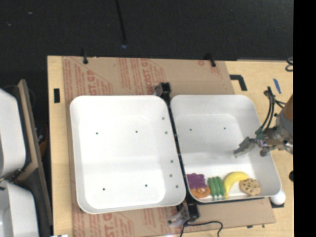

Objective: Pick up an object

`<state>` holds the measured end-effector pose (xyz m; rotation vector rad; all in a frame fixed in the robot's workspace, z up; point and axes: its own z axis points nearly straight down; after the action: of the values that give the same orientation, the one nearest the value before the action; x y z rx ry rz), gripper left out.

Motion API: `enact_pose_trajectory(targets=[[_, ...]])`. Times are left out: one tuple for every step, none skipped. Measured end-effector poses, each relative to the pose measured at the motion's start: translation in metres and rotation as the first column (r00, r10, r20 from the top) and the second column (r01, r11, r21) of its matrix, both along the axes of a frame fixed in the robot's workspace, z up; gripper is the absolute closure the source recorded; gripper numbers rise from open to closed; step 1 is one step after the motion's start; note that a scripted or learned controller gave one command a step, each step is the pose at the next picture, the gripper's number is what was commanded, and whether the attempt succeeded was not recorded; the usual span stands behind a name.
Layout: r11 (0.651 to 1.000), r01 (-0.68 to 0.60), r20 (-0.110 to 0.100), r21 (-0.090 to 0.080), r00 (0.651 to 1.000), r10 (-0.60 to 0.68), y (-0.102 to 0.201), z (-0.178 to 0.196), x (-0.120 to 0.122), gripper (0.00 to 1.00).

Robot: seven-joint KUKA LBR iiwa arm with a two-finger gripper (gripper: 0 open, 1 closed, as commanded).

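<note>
My gripper (253, 147) hangs open and empty over the right bin's (212, 107) right side, with the banana (235, 178), cookie (250, 185) and other toys lying nearer, along the near wall.

You can see two white bins side by side on a brown cardboard sheet (123, 75). The right bin (212, 107) lies under the gripper, and the left bin (118, 112) sits well off to the gripper's far side. A black cable (120, 19) runs across the dark floor beyond them.
</note>
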<state>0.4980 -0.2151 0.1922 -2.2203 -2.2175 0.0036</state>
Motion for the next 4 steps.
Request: enact_pose_trajectory(targets=[[1.0,-0.001,0.001,0.0,1.0,0.001,0.002,-0.043,0.003,0.0],[1.0,0.0,0.006,-0.001,1.0,0.0,0.002,-0.031,0.005,1.0],[1.0,-0.001,0.01,-0.003,1.0,0.001,-0.001,0.032,0.005,1.0],[1.0,-0.001,0.01,-0.003,1.0,0.001,-0.001,0.081,0.006,1.0]])
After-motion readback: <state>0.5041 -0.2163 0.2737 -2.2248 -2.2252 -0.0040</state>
